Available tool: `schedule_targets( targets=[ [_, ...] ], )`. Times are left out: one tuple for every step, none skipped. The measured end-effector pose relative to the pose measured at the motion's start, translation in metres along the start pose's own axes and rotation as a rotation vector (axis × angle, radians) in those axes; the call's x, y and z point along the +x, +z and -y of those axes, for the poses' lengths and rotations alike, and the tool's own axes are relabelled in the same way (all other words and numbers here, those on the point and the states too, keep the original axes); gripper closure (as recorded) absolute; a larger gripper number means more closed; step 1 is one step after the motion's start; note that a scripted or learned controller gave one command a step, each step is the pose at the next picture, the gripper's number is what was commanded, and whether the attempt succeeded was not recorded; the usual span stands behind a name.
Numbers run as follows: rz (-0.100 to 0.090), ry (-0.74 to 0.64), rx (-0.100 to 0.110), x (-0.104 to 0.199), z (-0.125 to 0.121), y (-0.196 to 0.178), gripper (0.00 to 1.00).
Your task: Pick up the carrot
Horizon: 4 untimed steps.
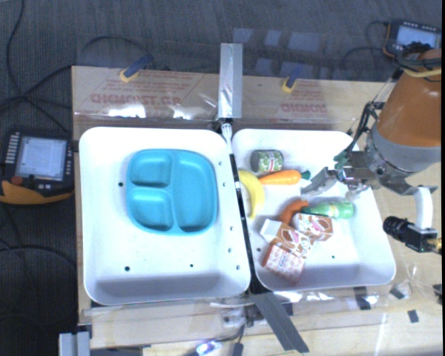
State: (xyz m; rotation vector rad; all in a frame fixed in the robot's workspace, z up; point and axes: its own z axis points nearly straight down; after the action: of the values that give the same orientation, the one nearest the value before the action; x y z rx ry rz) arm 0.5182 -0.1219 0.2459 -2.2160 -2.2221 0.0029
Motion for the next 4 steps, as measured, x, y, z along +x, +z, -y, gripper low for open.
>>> schedule_targets(
  targets=[
    [0.000, 0.119, 0.002, 0.068, 0.014, 0.015, 0.00],
    [0.004, -0.084, -0.015, 0.015, -0.044, 0.136, 0.00],
    [0.005, -0.138, -0.009, 0.004, -0.134, 0.157, 0.00],
    [-0.003, -0.214, 0.011, -0.051, -0.148, 0.159, 0.00]
  ],
)
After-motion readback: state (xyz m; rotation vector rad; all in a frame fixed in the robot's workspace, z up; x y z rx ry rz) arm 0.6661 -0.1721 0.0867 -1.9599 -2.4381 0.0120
